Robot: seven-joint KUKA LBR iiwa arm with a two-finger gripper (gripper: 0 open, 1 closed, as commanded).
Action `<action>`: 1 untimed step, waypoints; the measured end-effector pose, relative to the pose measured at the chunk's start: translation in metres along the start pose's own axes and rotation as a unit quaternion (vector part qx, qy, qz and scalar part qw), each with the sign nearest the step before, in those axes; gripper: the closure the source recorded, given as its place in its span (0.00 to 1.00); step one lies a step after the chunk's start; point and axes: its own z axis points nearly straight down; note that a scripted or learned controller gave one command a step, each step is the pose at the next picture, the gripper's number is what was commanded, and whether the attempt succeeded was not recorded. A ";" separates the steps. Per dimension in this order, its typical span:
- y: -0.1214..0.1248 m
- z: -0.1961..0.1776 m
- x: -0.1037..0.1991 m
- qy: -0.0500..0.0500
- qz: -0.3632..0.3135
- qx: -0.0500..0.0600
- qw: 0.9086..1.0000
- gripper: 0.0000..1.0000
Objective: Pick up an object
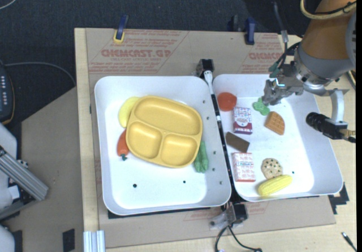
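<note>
The hand [271,94] hung low in the right bin [322,172], just beside a green toy [261,107] and a waffle [275,123]; its grip could not be judged. The reach looked under way, with a descent and clean closure needed next.

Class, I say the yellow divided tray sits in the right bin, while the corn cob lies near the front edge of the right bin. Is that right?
Not quite. The camera view shows the yellow divided tray in the left bin, not the right one. The rest stands: the corn cob lies near the front edge of the right bin.
</note>
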 end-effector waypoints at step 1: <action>-0.028 0.011 0.047 0.001 -0.001 0.005 1.000 1.00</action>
